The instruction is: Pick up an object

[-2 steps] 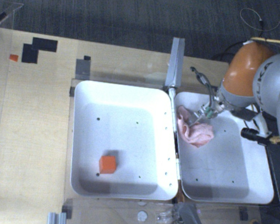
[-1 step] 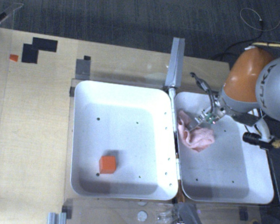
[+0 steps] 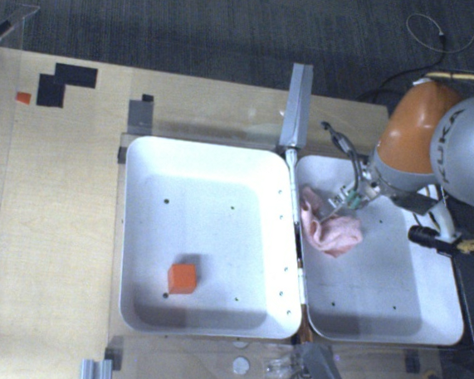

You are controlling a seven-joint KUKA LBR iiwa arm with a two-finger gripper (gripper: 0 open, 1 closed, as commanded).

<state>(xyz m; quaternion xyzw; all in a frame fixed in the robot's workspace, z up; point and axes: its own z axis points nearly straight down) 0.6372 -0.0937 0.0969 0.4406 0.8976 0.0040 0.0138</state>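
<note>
A crumpled pink cloth (image 3: 330,228) lies in the right bin (image 3: 392,308), against its left wall. My gripper (image 3: 342,202) reaches in from the right and sits right at the cloth's upper edge, touching or just above it. An orange block (image 3: 182,278) rests in the lower left part of the left bin (image 3: 213,174).
A grey divider post (image 3: 296,107) stands at the back between the two bins. Black shapes (image 3: 62,83) and a small orange square (image 3: 23,98) lie flat on the bench at the far left. The arm's orange band (image 3: 414,126) looms over the right bin's back corner.
</note>
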